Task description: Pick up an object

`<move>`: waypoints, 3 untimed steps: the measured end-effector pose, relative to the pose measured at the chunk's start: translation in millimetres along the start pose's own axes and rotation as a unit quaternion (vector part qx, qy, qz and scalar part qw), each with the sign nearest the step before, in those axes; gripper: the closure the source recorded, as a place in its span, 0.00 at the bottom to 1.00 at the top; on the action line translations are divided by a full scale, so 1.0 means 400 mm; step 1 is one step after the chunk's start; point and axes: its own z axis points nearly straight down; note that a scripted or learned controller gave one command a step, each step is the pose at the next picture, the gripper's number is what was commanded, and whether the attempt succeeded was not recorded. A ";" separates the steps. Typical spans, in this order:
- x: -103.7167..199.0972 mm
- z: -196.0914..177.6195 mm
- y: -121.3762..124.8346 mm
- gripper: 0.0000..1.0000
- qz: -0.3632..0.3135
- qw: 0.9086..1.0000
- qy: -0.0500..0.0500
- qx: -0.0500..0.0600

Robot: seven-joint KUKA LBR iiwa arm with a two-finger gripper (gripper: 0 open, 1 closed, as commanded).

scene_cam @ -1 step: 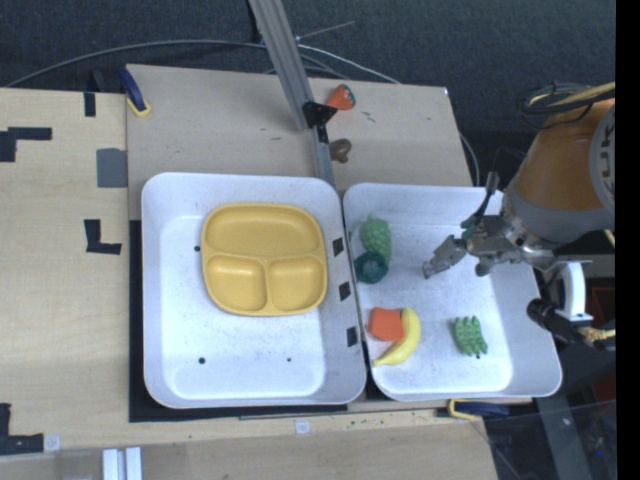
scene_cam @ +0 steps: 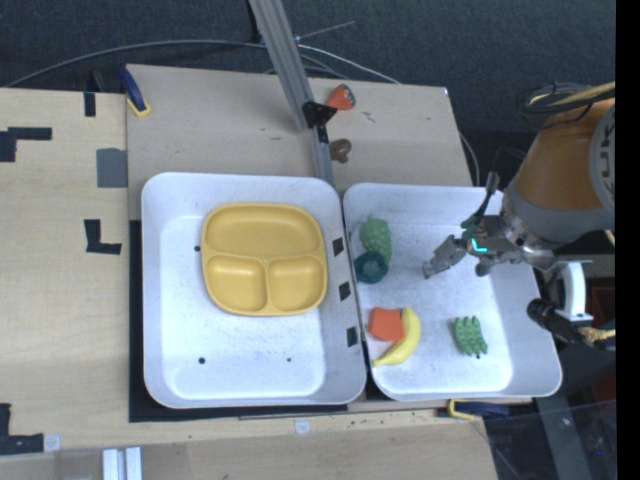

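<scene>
We can't tell the two-finger gripper's (scene_cam: 447, 258) state; we'd grab the light, stiff small green knobbly plastic toy (scene_cam: 469, 335) across its narrow sides.

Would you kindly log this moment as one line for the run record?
hand over right bin, nothing seen held | banana, orange block, green toy lying in bin | yellow tray in left bin

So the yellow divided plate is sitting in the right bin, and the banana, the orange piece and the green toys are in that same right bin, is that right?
Not quite. The camera view shows the yellow divided plate in the left bin, alone. The rest holds: the banana, the orange piece and the green toys lie in the right bin, where the gripper hovers.
</scene>
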 end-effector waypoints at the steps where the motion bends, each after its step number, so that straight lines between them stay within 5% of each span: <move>1: 0.008 0.161 0.001 0.00 0.000 1.000 0.000 0.003; 2: 0.007 0.267 0.002 0.00 0.000 1.000 -0.001 -0.001; 3: 0.009 0.238 0.002 1.00 0.000 1.000 0.000 0.000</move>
